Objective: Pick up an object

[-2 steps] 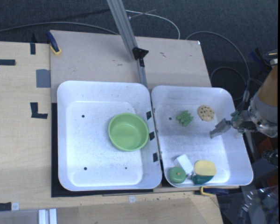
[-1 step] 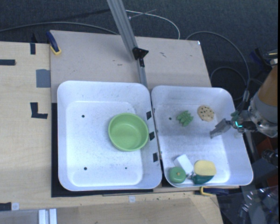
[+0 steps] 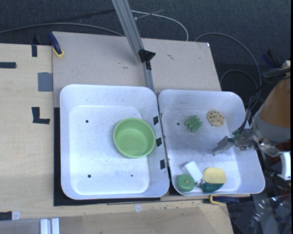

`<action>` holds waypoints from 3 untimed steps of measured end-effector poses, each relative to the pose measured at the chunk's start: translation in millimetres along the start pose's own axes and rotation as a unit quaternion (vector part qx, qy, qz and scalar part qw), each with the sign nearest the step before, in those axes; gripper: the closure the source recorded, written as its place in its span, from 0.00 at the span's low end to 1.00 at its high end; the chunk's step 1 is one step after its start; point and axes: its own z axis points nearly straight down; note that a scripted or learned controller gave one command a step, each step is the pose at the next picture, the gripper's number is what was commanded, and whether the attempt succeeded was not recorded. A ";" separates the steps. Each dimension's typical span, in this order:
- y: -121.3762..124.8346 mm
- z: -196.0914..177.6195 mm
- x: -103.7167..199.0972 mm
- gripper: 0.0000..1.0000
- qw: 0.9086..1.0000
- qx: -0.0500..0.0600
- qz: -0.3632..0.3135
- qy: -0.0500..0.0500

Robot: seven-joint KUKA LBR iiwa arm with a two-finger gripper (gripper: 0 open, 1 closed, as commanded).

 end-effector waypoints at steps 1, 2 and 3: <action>0.7 50.7 0.1 0.00 1.000 -0.004 0.000 -0.002; 0.6 39.6 1.0 1.00 1.000 -0.003 -0.001 -0.001; 2.6 -2.9 5.5 1.00 1.000 -0.005 -0.001 -0.001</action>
